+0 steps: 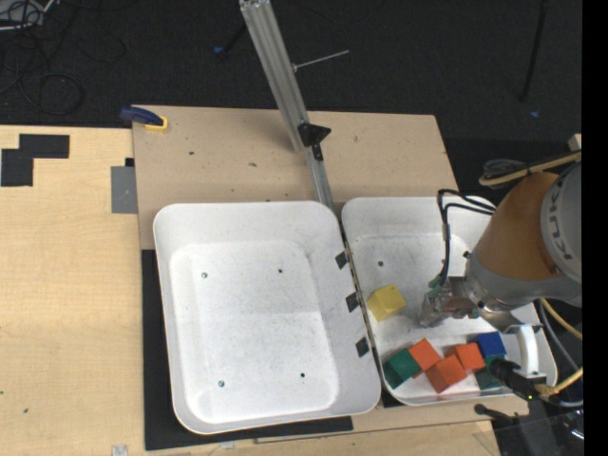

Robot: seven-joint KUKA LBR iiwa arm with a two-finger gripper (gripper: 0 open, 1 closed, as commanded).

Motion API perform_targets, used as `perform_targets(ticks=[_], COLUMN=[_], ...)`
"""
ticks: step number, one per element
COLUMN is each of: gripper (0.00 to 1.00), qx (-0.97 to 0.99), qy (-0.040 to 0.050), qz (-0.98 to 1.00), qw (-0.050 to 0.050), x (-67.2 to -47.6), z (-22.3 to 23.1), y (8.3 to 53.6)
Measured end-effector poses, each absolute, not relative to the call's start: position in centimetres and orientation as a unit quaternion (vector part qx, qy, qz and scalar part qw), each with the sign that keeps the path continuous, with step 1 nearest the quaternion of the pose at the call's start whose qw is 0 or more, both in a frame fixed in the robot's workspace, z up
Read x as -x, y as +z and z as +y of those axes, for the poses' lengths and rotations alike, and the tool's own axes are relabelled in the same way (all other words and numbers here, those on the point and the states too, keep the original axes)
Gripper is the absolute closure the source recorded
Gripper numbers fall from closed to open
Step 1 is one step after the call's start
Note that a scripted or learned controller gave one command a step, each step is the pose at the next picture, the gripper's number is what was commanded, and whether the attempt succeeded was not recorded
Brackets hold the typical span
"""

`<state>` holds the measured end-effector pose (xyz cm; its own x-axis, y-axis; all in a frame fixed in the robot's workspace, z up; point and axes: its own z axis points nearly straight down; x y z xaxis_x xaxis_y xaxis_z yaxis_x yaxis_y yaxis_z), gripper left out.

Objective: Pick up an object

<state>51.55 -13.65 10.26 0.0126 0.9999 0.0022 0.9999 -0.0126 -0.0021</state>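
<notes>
My gripper (435, 310) hangs low in the right bin (404, 231), near its middle. A yellow block (386, 302) lies on the bin floor just left of it, apart from it. Along the bin's front edge lie a green block (401, 366), two orange blocks (425, 353) (446, 373), a third orange block (469, 356) and a blue block (490, 345). These sit in front of the gripper and slightly to its right. The orange-banded wrist (518, 240) hides the bin's right side.
The left bin (180, 231) lies beside the right one, with black clips (352, 302) along the shared edge. A slanted aluminium rail (281, 74) rises behind the bins. Cables (494, 171) hang at the right by the arm.
</notes>
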Motion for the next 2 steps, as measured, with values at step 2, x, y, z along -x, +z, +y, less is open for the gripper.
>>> perform_targets(ticks=[2], gripper=[1.00], qx=[0.707], qy=[-0.0009], qz=[-0.707], qw=[-0.002], x=[-52.5], z=[-13.3], y=[21.4])
